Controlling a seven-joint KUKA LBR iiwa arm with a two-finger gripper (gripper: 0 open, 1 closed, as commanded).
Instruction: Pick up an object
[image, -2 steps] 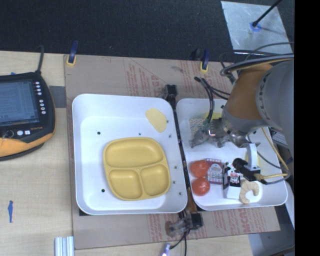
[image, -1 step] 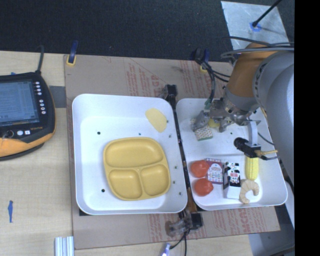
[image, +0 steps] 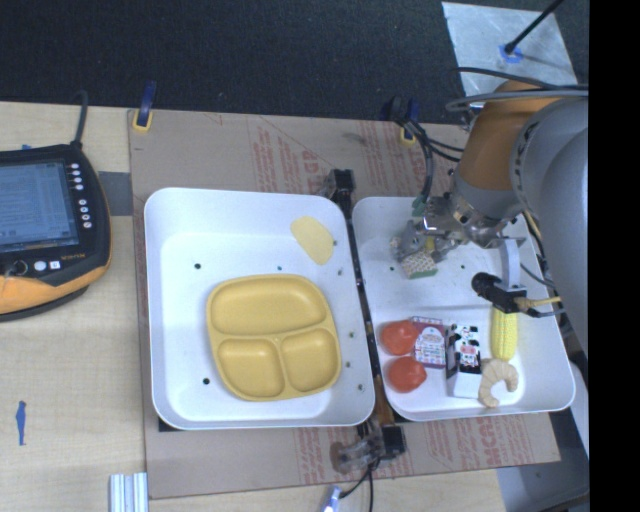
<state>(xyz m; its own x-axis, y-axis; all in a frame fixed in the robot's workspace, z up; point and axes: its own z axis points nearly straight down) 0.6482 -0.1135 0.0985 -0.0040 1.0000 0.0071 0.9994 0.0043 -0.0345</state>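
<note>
My gripper (image: 421, 243) hangs low over the far left part of the right bin (image: 540, 400). A small pale green speckled piece (image: 420, 265) sits right at its tip; whether it is gripped or just lies on the bin floor I cannot tell. Along the near side of that bin lie two red tomatoes (image: 400, 336) (image: 406, 374), a small pink-and-white carton (image: 430, 345), a black-and-white carton (image: 465, 362), a yellow corn cob (image: 504, 333) and a tan croissant-shaped piece (image: 499, 379).
The left bin (image: 170, 230) holds a yellow divided plate (image: 275, 335) and a flat yellow oval piece (image: 313, 238) near its far right corner. An orange-edged tablet (image: 45, 225) lies on the bench at far left. The arm fills the upper right.
</note>
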